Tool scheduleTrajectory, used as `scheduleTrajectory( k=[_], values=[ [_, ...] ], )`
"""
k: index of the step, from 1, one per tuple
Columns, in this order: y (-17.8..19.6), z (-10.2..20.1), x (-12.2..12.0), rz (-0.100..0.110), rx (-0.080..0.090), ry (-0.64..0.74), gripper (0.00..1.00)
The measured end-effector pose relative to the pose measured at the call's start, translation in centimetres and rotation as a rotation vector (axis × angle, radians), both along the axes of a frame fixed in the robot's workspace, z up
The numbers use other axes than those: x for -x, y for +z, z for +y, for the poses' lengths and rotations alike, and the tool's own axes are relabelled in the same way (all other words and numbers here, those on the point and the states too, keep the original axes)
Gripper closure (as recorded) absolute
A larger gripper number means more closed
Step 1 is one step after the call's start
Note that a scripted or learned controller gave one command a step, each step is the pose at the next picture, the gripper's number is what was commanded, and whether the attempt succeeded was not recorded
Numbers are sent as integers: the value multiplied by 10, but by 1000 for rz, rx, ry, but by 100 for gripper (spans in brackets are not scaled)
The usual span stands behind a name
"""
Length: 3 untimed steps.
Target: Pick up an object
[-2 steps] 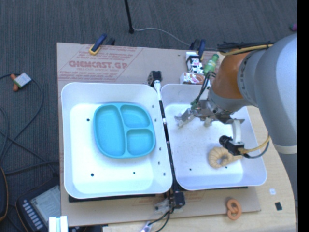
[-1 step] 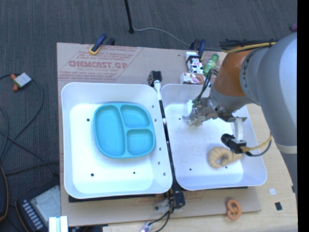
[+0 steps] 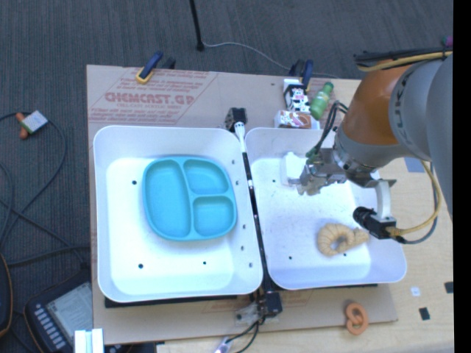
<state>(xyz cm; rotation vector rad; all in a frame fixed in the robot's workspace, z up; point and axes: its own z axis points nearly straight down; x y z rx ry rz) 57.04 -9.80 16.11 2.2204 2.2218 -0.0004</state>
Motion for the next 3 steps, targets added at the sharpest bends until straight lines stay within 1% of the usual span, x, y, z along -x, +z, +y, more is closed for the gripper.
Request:
scheduleTrajectory(
  k=[1, 2, 3],
  values=[
    [23, 6, 29, 1, -1, 0, 100],
    [23, 28, 87, 3, -1, -1, 100],
    [23, 101, 63, 2, -1, 2, 100]
  ],
)
